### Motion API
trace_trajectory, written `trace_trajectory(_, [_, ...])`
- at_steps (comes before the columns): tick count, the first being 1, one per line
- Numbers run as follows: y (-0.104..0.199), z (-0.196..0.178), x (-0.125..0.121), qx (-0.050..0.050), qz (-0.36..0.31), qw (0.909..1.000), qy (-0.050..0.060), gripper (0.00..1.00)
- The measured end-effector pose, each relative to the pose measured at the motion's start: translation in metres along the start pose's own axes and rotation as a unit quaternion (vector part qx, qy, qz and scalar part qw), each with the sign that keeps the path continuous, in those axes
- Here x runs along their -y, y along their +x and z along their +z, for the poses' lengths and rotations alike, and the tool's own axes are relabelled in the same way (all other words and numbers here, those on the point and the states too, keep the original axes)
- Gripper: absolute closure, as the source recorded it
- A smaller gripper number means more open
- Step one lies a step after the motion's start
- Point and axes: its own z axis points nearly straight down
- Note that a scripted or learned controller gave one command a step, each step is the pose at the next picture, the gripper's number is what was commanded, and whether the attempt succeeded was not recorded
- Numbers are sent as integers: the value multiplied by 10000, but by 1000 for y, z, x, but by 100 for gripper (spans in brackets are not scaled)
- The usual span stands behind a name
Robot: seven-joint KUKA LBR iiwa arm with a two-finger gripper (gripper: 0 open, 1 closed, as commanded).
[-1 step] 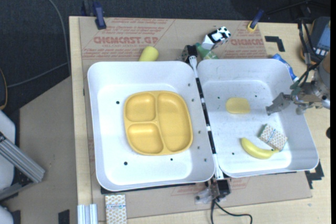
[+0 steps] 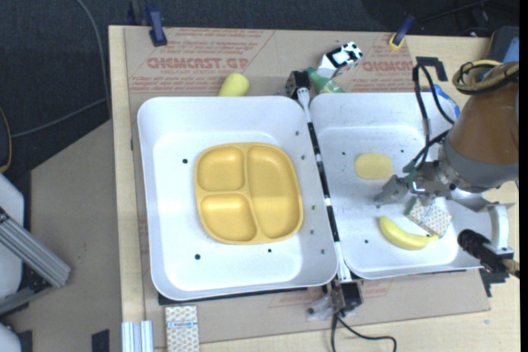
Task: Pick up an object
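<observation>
Camera view looks down on a table (image 2: 206, 53) covered with printed cardboard, carrying two shallow white bins side by side. Sitting in the left bin (image 2: 165, 144) is a yellow divided plate (image 2: 247, 194) with three compartments, roughly in the middle of the bin floor.

Over in the right bin (image 2: 363, 119) I can see a yellow banana (image 2: 403, 234) lying near the front edge, a flat yellow round piece (image 2: 373, 166) further back toward the middle, and a small patterned packet (image 2: 432, 218) just beside the banana's right end.

From the right the grey arm with its orange band (image 2: 491, 124) comes in over the right bin. Its pincer (image 2: 410, 185) is down low between the round yellow piece and the banana, right above the patterned packet. The fingers look spread apart, one metal finger (image 2: 388, 194) pointing out to the left, and nothing sits between them that I can make out.

Behind the bins, on the cardboard, rests a small yellow object (image 2: 234, 84), and near the gap between the bins stands a black-and-white item with something green (image 2: 338, 62).
</observation>
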Motion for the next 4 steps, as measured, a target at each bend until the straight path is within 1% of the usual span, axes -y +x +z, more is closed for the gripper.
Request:
trace_trajectory(1, [14,49,21,3,5,10000,-7,0])
trace_trajectory(2, [14,40,20,9,8,10000,-18,100])
trace_trajectory(3, [44,-13,6,8,-2,10000,-19,100])
trace_trajectory(4, [44,-12,6,9,2,10000,-16,0])
